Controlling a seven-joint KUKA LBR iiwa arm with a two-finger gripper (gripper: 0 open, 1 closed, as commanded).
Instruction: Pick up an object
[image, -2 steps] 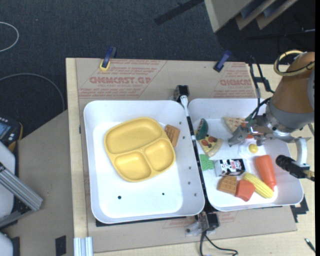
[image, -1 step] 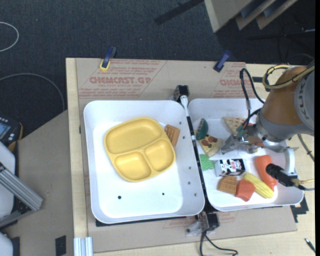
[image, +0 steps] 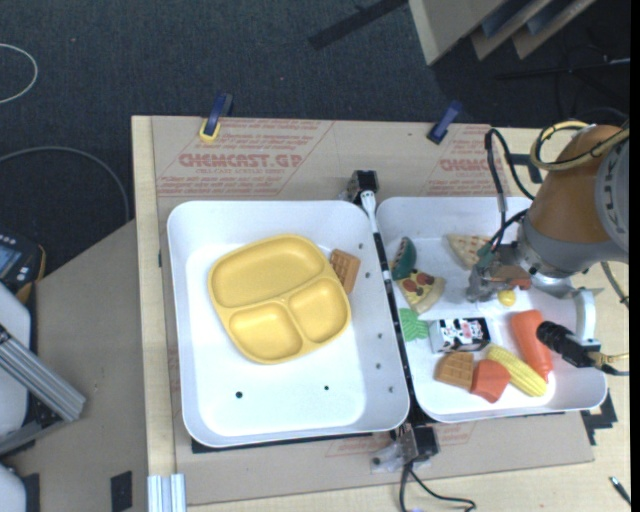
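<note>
Robotics laboratory test bench: a grey-and-orange industrial arm (image: 580, 200) over two white bins (image: 190, 300) of toy food, set on a clamped board (image: 290, 150) on dark carpet (image: 120, 60), with loose cables (image: 420, 480) and aluminium framing (image: 40, 380)

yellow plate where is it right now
The yellow plate lies in the left bin, toward its upper middle, with a small waffle piece touching its upper right edge.
</note>
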